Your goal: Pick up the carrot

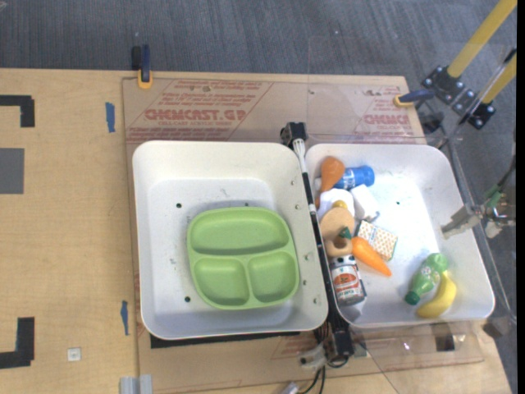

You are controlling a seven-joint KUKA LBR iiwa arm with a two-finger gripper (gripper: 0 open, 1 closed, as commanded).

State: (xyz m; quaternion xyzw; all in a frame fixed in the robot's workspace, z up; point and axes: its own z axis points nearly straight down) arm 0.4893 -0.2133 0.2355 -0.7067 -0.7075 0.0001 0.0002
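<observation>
Your carrot [371,255] lies in the right bin [410,158], just above the can [347,281] and touching a small checkered packet [378,239] (its leafy end tucks under a wooden piece [336,224], so that tip is hard to make out). Right of the can sit a green bottle [426,275] and a banana [440,296], while the gripper [476,217] is cut off at the bin's right rim. You cannot tell how it stands.
</observation>
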